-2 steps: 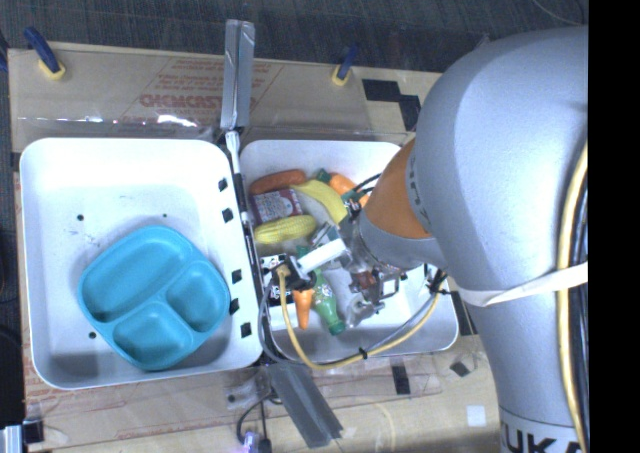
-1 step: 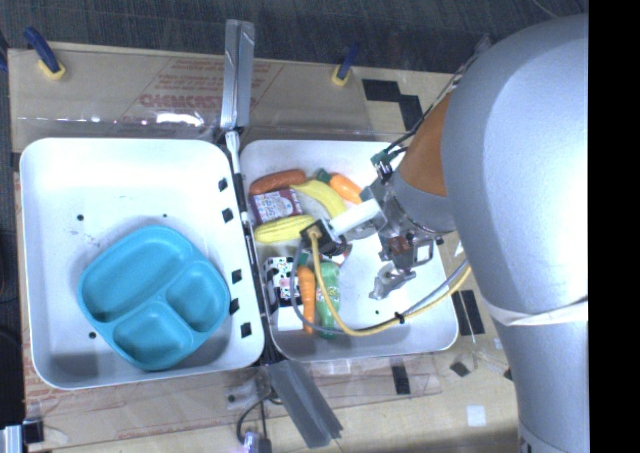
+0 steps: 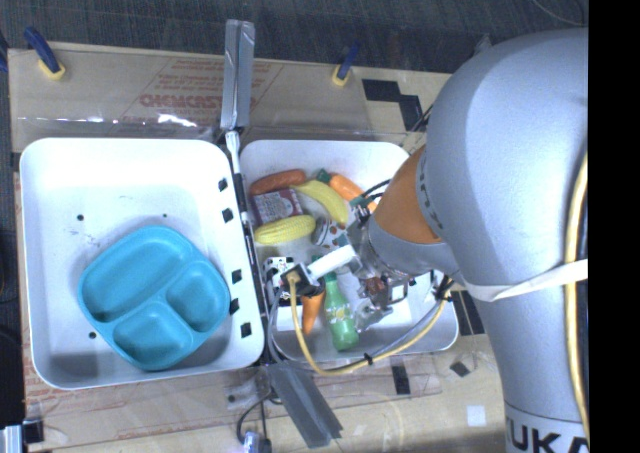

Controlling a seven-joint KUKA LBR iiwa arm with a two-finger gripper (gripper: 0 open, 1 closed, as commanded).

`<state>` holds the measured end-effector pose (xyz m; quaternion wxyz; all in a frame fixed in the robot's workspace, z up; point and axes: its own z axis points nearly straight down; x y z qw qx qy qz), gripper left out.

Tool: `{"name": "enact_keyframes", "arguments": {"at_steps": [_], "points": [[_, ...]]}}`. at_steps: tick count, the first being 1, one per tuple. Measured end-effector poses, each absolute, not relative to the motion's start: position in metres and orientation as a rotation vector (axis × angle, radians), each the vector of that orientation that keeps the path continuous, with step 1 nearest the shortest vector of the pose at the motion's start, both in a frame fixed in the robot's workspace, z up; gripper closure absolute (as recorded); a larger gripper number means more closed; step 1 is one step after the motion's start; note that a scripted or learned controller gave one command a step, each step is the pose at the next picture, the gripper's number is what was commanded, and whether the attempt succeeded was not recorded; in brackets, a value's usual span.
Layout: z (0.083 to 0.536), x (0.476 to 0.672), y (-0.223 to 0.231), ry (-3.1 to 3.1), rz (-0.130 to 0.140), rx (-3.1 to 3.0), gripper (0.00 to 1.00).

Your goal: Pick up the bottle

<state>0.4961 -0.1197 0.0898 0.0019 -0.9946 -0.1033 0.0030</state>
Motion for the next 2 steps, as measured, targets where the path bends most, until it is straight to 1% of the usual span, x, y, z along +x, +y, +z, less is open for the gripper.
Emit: {"name": "enact_keyframes", "arguments": {"at_steps": [1, 2], "points": [[0.106, 0.491, -0.097, -0.535, 0.007, -3.090, 0.00], [0.192, 0.522, -0.102, -0.326, 0.006, -3.121, 0.00]]}}
